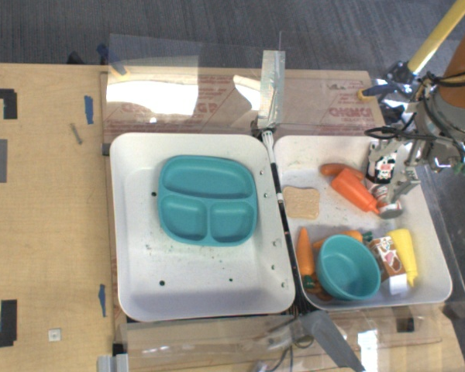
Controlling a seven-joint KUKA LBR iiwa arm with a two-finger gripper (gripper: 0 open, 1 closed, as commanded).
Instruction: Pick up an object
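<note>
Hovering over the right bin (438, 262) near its far edge, gripper (389, 196) poised beside the orange carrot (353, 188); state of the fingers cannot be told. Best centred on the carrot, lowered straight, clear of the bin wall.
</note>
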